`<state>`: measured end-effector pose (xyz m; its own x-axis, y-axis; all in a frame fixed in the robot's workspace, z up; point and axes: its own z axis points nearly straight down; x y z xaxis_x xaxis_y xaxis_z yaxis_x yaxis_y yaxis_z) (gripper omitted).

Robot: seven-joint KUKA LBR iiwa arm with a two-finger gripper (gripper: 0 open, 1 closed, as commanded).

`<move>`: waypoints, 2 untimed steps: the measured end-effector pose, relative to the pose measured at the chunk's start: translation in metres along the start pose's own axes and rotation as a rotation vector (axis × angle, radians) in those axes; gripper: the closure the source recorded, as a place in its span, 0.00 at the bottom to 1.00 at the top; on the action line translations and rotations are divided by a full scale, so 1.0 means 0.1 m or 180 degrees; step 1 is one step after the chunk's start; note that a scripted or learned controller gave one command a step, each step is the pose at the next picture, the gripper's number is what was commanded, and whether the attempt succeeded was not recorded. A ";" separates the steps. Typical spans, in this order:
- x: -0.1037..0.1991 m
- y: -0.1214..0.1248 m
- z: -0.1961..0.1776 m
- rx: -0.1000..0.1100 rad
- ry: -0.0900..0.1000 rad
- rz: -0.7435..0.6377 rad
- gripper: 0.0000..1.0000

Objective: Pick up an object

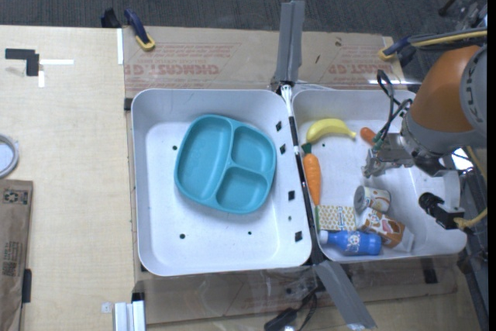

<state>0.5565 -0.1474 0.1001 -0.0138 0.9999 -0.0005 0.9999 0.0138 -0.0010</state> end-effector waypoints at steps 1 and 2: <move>0.17 0.05 -0.79 -0.0004 -0.0003 -0.0695 1.00; 0.17 0.05 -0.79 -0.0004 -0.0003 -0.0695 0.00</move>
<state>0.5613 -0.1303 0.1794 -0.2301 0.9732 -0.0013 0.9732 0.2301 0.0001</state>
